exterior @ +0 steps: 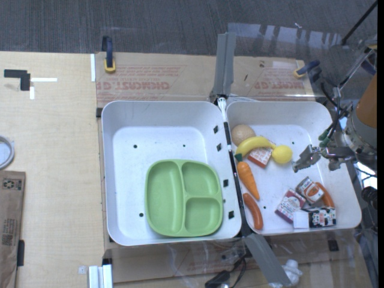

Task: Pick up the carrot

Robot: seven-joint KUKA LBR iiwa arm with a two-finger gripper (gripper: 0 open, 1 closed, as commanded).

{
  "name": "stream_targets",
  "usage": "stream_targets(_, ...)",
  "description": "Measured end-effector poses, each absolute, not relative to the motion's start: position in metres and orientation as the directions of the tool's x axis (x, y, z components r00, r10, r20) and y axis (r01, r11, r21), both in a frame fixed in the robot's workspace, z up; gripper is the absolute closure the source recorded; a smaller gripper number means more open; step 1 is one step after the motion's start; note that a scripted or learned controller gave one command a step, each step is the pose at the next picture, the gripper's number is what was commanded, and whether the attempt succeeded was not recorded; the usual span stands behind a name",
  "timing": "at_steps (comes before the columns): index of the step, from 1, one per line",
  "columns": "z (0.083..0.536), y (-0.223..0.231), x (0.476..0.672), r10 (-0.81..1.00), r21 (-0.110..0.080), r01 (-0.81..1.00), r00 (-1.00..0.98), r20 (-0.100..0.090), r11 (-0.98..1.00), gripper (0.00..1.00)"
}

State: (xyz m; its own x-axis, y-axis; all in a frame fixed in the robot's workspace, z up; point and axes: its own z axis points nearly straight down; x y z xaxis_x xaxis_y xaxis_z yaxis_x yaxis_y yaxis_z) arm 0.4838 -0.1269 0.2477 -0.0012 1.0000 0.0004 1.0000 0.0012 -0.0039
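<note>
Jaws of the gripper (306,159) stand parted and empty over the right bin (288,114), so you must traverse toward the carrot (247,179).

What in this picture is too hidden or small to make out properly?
- Small packets in the right bin: labels too small to read.
- Round beige item: partly covered by the banana.
- Arm: cut off by the camera view's right edge.
- Gripper: too small to show its finger gap.
</note>
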Motion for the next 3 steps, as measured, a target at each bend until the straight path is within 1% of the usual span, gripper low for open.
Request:
stream_targets(1,0.190,-0.029,0.482,0.999,-0.004,0.999,-0.037,0.000,0.037,0.00)
stream_targets(2,0.191,-0.067,0.478,0.881,-0.001,0.881,0.473,-0.002,-0.473,0.00)
stream_targets(3,0.190,-0.041,0.507,0.955,-0.004,0.955,0.297,-0.002,-0.297,0.00)
